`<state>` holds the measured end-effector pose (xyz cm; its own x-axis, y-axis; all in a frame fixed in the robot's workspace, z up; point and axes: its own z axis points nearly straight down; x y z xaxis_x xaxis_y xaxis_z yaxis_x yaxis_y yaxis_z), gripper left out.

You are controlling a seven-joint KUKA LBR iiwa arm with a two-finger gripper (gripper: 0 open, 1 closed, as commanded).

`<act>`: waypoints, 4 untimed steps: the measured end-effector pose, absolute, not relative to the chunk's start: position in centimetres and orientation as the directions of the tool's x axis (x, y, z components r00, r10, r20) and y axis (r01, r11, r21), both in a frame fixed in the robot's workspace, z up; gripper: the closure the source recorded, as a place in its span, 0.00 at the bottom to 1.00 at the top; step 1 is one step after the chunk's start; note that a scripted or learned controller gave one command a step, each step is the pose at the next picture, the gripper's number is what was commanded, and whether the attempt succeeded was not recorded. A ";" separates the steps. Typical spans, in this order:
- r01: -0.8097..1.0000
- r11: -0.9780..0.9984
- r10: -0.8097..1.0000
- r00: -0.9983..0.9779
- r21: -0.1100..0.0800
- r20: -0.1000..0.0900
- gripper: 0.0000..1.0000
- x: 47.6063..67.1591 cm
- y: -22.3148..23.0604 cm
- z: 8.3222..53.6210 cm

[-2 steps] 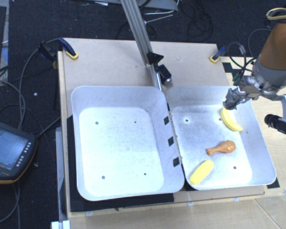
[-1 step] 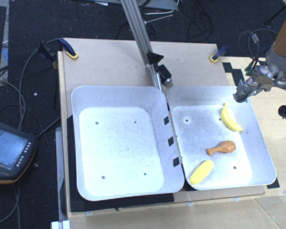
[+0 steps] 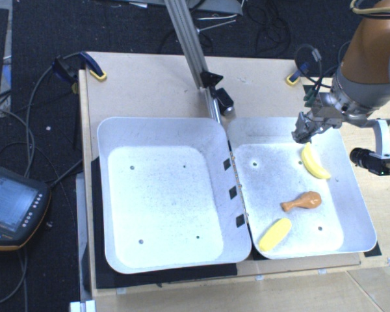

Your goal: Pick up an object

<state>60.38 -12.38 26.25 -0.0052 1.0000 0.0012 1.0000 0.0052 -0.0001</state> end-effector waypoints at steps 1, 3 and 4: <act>1.000 0.004 1.000 -0.004 -0.001 0.001 1.00 60.5 -7.1 24.9; 1.000 0.004 1.000 -0.004 0.000 0.001 1.00 59.2 3.8 24.7; 1.000 0.004 1.000 -0.004 -0.001 0.001 1.00 58.6 9.2 23.3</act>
